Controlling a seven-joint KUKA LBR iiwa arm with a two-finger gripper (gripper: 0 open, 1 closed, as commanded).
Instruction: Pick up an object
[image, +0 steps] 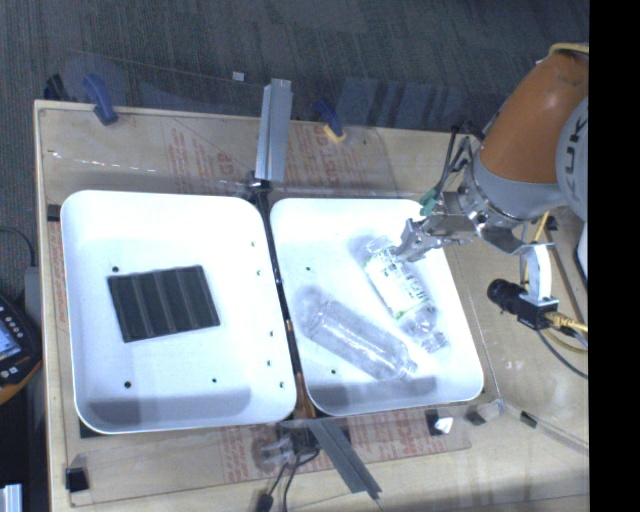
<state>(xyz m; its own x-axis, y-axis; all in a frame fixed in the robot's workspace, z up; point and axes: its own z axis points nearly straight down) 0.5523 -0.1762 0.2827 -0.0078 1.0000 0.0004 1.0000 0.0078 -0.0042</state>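
Near, lower centre of frame: clear bottle lay in right bin. Labelled bottle lay beside it. Further up-right: my gripper was above labelled bottle's top; jaw state I could not tell. Nothing lifted yet; grasp and lift remained.

I see my arm reaching in from the right of the view, its orange band bulking large above the grey wrist. The wrist angles down and to the left. My end effector sits low at the tip of it, pointing leftward. From this slanted overhead view I cannot make out how it is set.
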